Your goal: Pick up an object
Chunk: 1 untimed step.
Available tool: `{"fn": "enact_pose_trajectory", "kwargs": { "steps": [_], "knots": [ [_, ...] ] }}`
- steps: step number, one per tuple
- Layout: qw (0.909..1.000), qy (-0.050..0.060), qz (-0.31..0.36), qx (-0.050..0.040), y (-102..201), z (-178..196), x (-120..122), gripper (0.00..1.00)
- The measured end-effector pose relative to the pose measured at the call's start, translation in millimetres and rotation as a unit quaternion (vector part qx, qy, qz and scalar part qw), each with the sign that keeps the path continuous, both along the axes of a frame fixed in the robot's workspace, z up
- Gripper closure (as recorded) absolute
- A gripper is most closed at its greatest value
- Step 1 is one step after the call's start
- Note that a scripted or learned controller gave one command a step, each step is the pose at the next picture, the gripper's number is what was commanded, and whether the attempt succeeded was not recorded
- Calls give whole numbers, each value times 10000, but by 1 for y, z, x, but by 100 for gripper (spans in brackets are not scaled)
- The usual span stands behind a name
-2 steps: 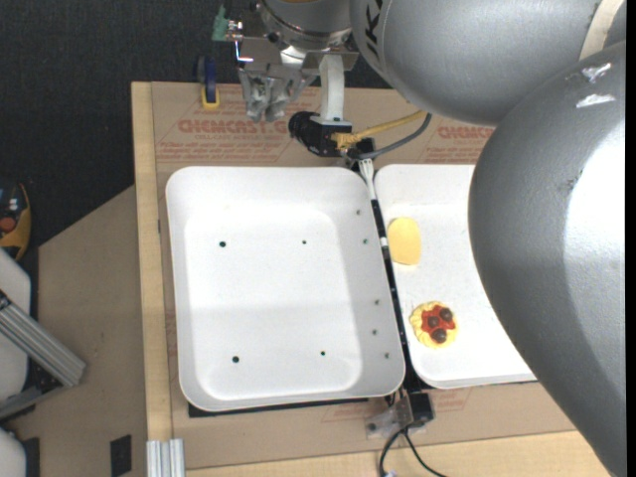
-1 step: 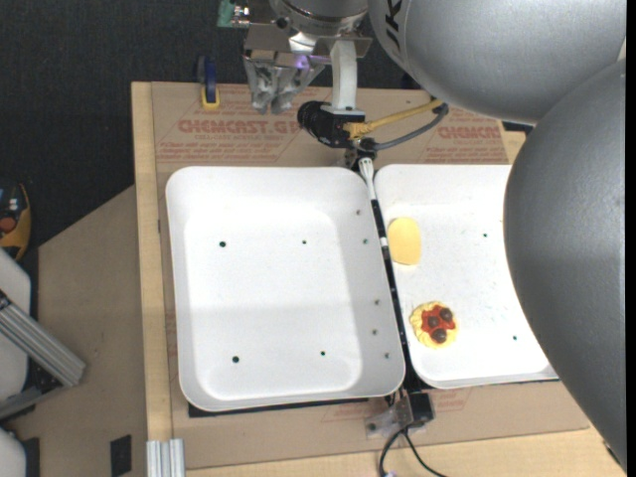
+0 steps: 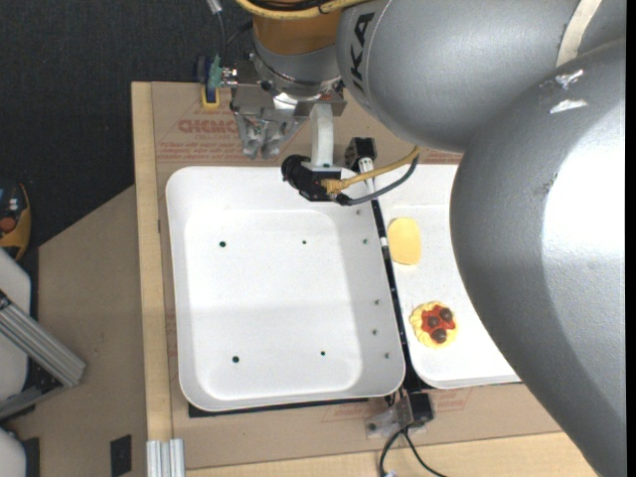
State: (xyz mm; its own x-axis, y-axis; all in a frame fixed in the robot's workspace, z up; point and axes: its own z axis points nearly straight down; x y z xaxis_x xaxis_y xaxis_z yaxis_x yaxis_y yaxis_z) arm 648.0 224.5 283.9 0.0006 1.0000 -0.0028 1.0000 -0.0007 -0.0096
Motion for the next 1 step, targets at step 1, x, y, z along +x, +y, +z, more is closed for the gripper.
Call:
{"fn": "enact_pose_trajectory", "kwargs": {
  "steps": [1],
  "knots": [
    [10000, -74, 7, 24, 0, 39, -3, 100]
  ]
}}
